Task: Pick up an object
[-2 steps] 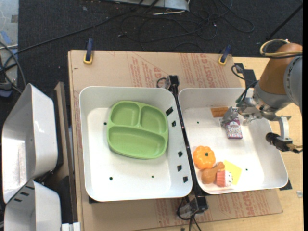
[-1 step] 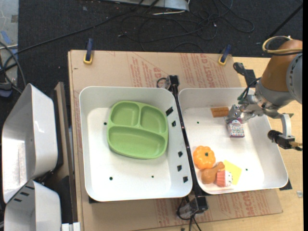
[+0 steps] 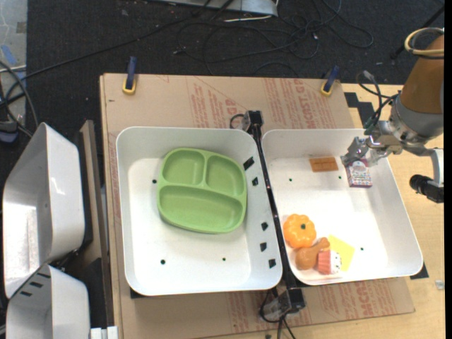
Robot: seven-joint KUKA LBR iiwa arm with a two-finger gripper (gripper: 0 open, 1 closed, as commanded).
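Note:
My gripper (image 3: 359,158) is over the far right part of the right bin (image 3: 395,210). It is shut on a small white and purple carton (image 3: 360,176) that hangs upright just under the fingertips. A flat orange-brown block (image 3: 323,164) lies on the bin floor to the left of the carton. At the bin's near left sit an orange toy pumpkin (image 3: 299,230), a brown rounded piece (image 3: 307,258), a pink and red piece (image 3: 325,263) and a yellow piece (image 3: 342,248), all close together.
The left bin (image 3: 134,189) holds a green divided plate (image 3: 203,189). A black divider with clips (image 3: 265,203) runs between the bins. White containers (image 3: 39,203) stand at the far left of the bench. Cables lie on the dark floor behind.

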